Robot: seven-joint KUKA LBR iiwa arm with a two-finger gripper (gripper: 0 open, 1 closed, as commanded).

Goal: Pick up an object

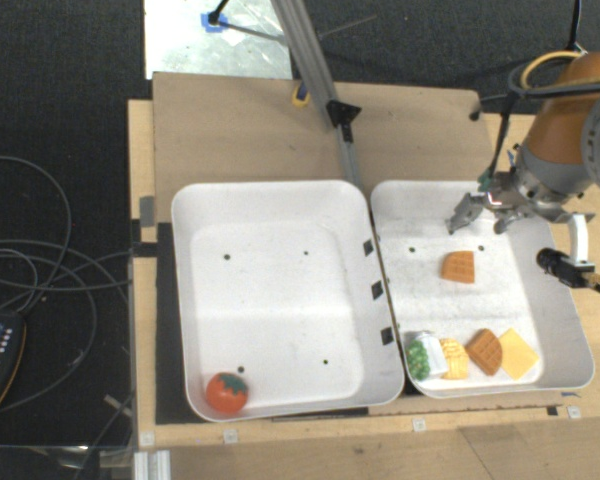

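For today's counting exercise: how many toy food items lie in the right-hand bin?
5. A waffle lies mid-bin below the gripper; along the near edge sit broccoli, corn, a second waffle and cheese.

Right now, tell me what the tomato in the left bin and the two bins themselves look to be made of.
Tomato: probably moulded plastic, a toy; its red-orange skin is smooth and even, with a flat green stem patch. Left bin and right bin: thin white plastic, matte to faintly glossy, judging by the rounded corners, the shallow formed walls and a few small dark holes in the floors. The view cannot confirm either.
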